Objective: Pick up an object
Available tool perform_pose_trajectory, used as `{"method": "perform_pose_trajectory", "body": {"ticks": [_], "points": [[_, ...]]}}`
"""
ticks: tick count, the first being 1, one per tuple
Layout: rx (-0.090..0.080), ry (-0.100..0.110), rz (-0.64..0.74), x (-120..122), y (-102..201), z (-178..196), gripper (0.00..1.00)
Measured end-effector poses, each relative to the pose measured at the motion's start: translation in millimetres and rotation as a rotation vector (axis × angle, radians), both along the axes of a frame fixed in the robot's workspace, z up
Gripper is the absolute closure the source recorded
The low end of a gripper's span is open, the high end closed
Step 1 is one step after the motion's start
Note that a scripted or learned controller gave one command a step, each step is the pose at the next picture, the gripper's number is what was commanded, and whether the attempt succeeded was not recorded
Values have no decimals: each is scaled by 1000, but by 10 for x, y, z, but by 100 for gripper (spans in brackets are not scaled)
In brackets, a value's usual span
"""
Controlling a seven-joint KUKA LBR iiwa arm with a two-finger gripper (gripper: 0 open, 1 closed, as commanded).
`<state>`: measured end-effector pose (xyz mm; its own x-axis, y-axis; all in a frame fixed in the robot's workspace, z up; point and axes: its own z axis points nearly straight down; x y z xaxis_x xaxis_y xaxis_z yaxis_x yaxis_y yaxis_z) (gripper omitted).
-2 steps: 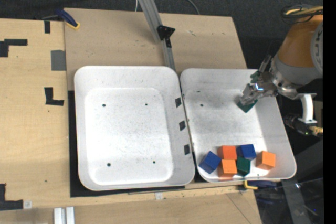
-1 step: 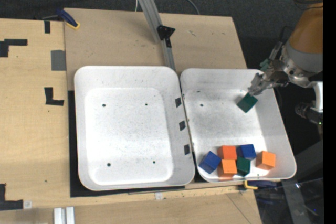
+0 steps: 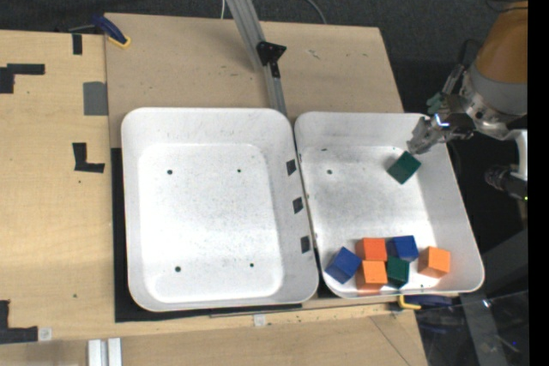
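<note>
Watching my gripper (image 3: 425, 135) by the right bin's (image 3: 360, 126) far right corner; whether it is parted, I cannot tell. Just below it sits a tilted green cube (image 3: 403, 167) (probably light, rigid, smooth-faced), best pinched across two opposite flat sides.

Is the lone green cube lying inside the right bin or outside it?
Inside: the green cube rests tilted on the right bin floor, just below the hand.
</note>
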<state>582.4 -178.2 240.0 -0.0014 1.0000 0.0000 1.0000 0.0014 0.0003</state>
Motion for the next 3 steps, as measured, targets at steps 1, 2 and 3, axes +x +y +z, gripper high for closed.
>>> {"method": "perform_pose_trajectory", "body": {"ticks": [1, 2, 3], "points": [[1, 2, 4, -75, 583, -84, 100], [2, 3, 5, -84, 1104, -192, 100], [2, 3, 6, -83, 1706, -258, 100]]}}
